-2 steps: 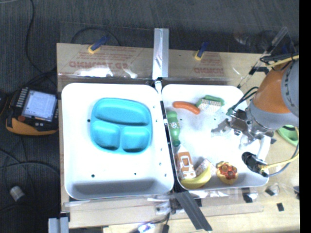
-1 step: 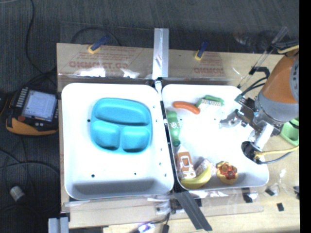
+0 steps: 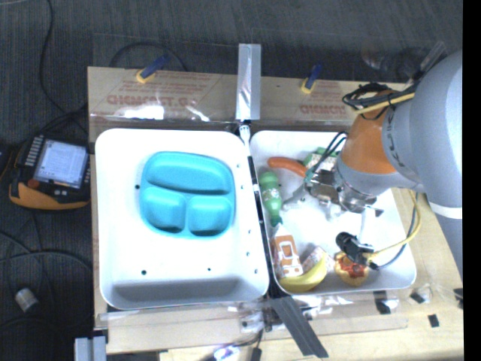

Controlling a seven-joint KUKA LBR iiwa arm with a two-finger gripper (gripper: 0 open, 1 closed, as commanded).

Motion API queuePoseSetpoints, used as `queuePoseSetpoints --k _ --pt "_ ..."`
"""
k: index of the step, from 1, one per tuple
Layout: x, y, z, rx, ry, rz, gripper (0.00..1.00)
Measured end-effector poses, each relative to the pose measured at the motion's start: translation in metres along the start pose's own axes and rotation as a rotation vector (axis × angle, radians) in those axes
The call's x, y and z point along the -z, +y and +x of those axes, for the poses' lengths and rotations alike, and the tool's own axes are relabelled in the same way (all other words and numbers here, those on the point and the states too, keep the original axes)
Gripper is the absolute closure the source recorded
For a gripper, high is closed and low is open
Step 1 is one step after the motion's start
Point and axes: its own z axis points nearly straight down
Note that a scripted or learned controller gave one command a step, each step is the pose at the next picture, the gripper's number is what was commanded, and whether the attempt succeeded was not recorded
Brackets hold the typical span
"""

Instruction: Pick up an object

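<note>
The right bin [image 3: 391, 277] holds several small objects. An orange carrot-like piece [image 3: 285, 165] lies at its back left, with a green bottle [image 3: 269, 195] just in front of it along the left wall. Along the front stand a small orange-and-white box [image 3: 285, 252], a yellow banana [image 3: 307, 274] and a red-and-yellow fruit [image 3: 352, 268]. My gripper [image 3: 322, 186] hangs low over the back middle of this bin, right of the green bottle and close behind-right of the carrot piece. The wrist hides what lies beneath it.
The left bin [image 3: 120, 277] holds a blue divided plate [image 3: 186, 192]. A black cable end [image 3: 346, 241] and a yellow cable [image 3: 398, 247] trail from the arm over the right bin's front right. The grey arm [image 3: 440, 126] covers the bin's back right corner.
</note>
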Motion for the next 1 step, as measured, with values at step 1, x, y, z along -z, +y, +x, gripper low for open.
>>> queuePoseSetpoints --k 1 --pt "0.0891 0.0456 0.0375 0.006 -0.003 -0.002 0.0"
